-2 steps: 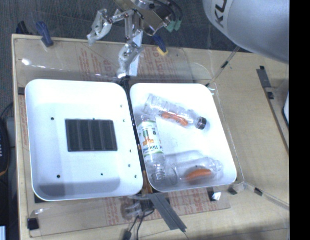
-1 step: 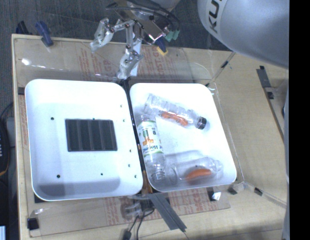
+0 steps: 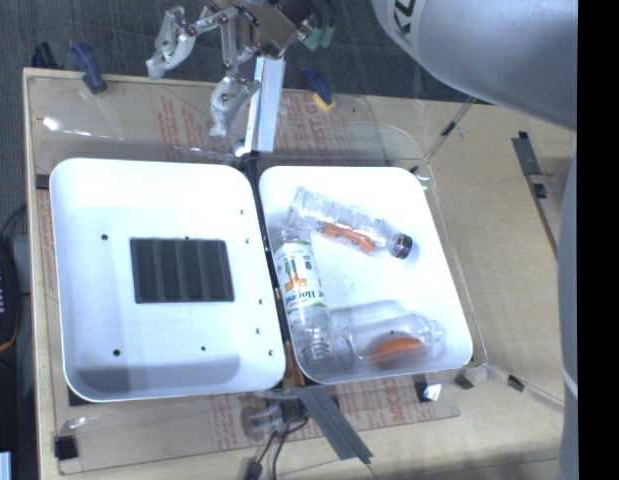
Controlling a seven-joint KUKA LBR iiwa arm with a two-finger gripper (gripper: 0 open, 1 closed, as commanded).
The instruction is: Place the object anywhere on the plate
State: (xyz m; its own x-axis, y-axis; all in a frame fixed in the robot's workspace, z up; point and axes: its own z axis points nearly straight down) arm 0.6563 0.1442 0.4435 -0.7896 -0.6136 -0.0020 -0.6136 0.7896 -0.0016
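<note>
A dark grey ribbed rectangular plate lies flat in the middle of the left bin. Three clear plastic bottles lie in the right bin. One with an orange strip and a dark cap lies across the top. Another with a green and white label rests along the left wall. The third, with orange inside, sits at the bottom. My gripper hangs above the bench beyond the bins' far edge, near the divide between them. Its fingers are spread open and hold nothing.
A silver bar stands just behind the gap between the bins. Blue clamps grip the bench's far edge. The arm's large grey body fills the upper right. A bracket juts out below the bins.
</note>
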